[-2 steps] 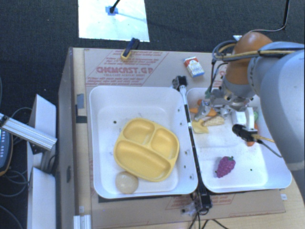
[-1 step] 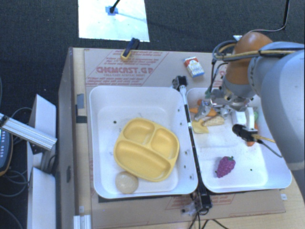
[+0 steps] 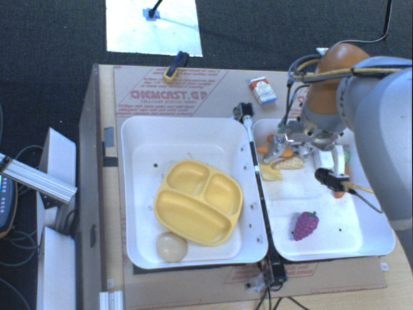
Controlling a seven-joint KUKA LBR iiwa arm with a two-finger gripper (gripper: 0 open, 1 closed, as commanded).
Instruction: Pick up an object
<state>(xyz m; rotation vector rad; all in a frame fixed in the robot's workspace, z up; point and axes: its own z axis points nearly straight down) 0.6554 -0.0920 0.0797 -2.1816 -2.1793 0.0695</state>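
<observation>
red "chemcast gp" lettering on the cardboard sheet (image 3: 169,89) beneath the bins

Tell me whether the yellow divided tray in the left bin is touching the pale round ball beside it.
Touching. In the camera view, the yellow tray has its lower left corner overlapping the top edge of the pale ball, with no white bin floor showing between them.

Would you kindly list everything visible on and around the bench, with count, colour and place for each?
Bins: two, white, side by side on the bench.
Divided tray: one, yellow, left bin.
Ball: one, pale cream, left bin's near corner.
Grape bunch: one, purple, right bin.
Small food pieces: several, orange and yellow, right bin's far side, under the gripper.
Small box: one, red and white, on cardboard behind the bins.
Arm: one, grey with orange band, from the right.
Gripper: one, over the right bin.
</observation>
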